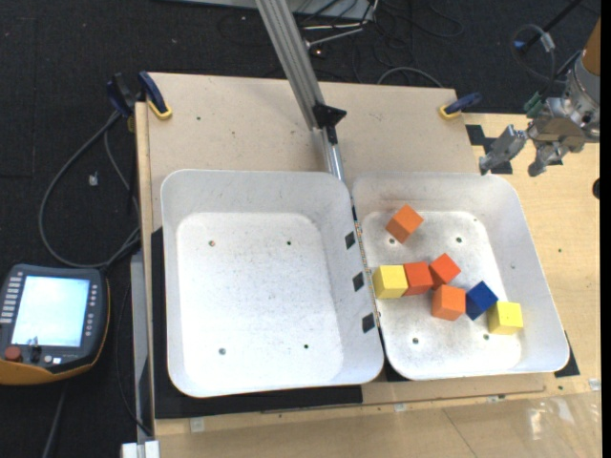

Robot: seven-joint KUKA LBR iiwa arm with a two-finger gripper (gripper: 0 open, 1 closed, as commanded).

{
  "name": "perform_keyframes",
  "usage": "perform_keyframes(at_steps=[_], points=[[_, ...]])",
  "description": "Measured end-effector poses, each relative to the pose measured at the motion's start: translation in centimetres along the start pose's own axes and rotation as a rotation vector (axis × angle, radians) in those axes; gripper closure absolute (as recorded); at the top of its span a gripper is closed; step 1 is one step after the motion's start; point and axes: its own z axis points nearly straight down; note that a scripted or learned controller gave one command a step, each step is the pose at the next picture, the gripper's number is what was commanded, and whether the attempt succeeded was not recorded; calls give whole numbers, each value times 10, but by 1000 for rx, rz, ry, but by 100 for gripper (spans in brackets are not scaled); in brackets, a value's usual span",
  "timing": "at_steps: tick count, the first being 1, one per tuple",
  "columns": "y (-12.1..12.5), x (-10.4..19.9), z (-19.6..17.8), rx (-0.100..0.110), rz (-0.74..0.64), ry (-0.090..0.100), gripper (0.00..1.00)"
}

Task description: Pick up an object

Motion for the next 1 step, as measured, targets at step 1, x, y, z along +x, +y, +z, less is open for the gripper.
perform_keyframes(at_steps=[1], points=[[1,0,-10,-2,-3,-2,100]])
